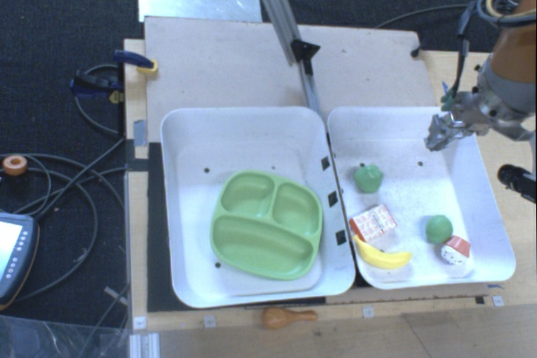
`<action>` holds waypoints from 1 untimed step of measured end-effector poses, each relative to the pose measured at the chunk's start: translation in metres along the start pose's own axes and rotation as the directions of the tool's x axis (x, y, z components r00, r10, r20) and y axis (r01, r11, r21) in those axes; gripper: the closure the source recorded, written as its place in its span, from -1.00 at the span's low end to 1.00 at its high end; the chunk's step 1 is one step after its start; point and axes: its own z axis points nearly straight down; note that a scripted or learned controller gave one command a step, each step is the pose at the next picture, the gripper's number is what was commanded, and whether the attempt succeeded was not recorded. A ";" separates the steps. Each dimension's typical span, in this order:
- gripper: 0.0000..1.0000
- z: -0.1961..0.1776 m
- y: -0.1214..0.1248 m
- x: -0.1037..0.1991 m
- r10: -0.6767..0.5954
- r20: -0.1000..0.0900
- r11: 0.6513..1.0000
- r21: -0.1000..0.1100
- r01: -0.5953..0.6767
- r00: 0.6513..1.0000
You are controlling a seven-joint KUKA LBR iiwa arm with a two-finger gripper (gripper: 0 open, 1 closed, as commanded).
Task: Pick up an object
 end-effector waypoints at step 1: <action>1.00 -0.006 -0.012 0.049 0.000 -0.001 1.000 0.000 0.000 1.000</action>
